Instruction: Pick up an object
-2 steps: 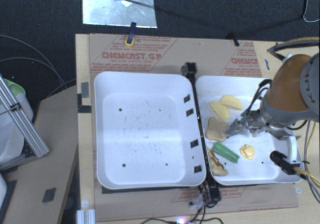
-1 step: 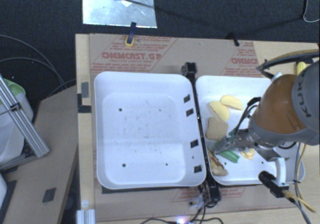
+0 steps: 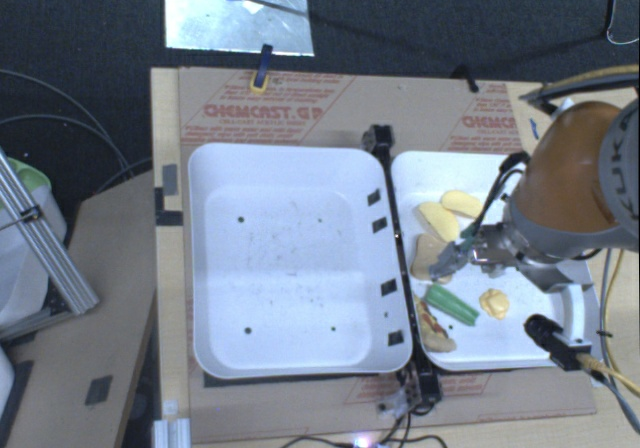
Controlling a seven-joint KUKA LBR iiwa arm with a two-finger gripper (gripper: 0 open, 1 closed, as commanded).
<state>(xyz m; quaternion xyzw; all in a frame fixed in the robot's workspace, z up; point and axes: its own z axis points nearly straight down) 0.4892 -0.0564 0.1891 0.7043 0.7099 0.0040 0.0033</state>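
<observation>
The jaws (image 3: 447, 264) hover just above the green object (image 3: 452, 303).

Grey arm (image 3: 570, 196) low over the right bin (image 3: 520, 356) among yellow pieces (image 3: 461, 203) and a green object (image 3: 452, 304).

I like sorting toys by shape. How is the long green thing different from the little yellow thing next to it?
The green piece is long and thin like a stick, lying at a slant; the small yellow piece is short and lumpy. The green piece is the bigger of the two. It also lies nearer the divider between the bins, while the yellow one lies further right. Both rest on the floor of the right bin, below the pincer.
</observation>
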